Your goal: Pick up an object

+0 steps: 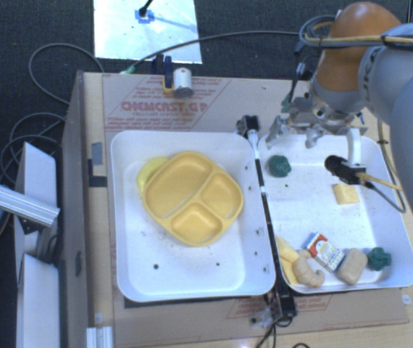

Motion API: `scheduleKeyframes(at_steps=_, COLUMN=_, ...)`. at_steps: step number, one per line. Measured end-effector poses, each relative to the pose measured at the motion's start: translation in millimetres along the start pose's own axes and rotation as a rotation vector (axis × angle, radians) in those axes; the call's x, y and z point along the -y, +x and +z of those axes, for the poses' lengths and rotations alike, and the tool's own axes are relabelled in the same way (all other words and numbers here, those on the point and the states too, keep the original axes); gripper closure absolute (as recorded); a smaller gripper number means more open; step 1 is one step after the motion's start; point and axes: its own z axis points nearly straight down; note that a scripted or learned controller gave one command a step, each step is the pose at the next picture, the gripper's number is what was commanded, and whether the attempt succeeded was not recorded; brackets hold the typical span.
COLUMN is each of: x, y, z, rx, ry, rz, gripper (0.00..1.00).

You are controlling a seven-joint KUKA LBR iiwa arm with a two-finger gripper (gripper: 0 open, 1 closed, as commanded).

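Left bin (130,267): yellow divided tray (192,198) lying partly over a yellow plate (147,171).
Right bin (396,241): dark green lump (279,166) near the back left corner, flat yellow square (345,193) further right.
Along the front wall: tan knobbly piece (306,271), red-and-white packet (325,251), beige block (351,265), small green piece (379,258).
End effector (293,136) at the bin's back edge, near the lump but apart from it. Its prongs are spread, nothing between.

Counted two white bins: left bin (141,267), right bin (308,194). Found one yellow divided tray (192,196) and one yellow plate (147,172). Tallied two green lumps, dark green lump (279,166) and small green lump (378,258); one yellow square (345,193); one red-and-white packet (325,250); one beige block (351,265); one peanut-shaped piece (306,272); one pale yellow slice (287,250).
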Motion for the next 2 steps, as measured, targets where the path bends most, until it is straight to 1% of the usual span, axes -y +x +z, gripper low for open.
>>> scheduleKeyframes(at_steps=1, x=2.7, y=-44.1, z=84.8, rx=0.004, ry=0.000, rz=0.004, gripper=0.00)
scheduleKeyframes(at_steps=2, x=-0.3, y=-43.6, z=70.2, rx=0.004, ry=-0.009, rz=0.002, gripper=1.00)
